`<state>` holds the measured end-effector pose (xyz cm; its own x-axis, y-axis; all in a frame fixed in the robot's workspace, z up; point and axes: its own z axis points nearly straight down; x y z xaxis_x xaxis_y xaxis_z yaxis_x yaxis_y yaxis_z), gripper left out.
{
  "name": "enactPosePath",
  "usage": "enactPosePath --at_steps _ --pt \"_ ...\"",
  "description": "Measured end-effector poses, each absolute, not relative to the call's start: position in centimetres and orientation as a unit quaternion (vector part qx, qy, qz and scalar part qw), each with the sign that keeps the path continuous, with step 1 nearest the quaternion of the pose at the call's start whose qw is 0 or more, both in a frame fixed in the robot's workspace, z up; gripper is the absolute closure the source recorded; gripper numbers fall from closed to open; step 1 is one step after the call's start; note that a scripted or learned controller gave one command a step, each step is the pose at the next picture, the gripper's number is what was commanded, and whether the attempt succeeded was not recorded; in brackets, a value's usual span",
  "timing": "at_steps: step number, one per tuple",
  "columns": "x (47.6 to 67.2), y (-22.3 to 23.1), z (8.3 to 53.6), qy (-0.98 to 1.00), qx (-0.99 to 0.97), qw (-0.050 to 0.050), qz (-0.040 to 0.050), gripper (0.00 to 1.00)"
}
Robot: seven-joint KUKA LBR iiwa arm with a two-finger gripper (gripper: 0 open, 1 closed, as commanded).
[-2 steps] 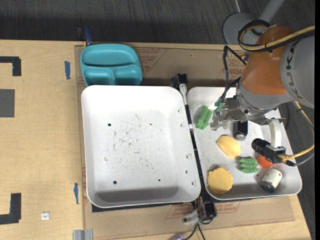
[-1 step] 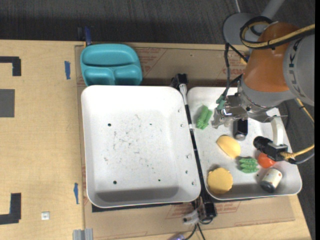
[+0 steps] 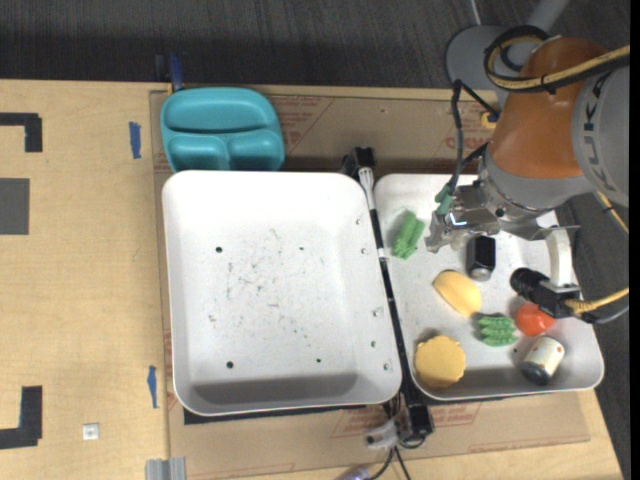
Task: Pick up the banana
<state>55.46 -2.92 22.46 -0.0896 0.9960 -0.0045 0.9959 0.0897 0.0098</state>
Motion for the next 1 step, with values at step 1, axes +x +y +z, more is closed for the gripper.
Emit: enactPosePath --at_steps 1 --pt "55.54 -2.90 23.47 0.738 0.674 0.006 0.0026 1.00"
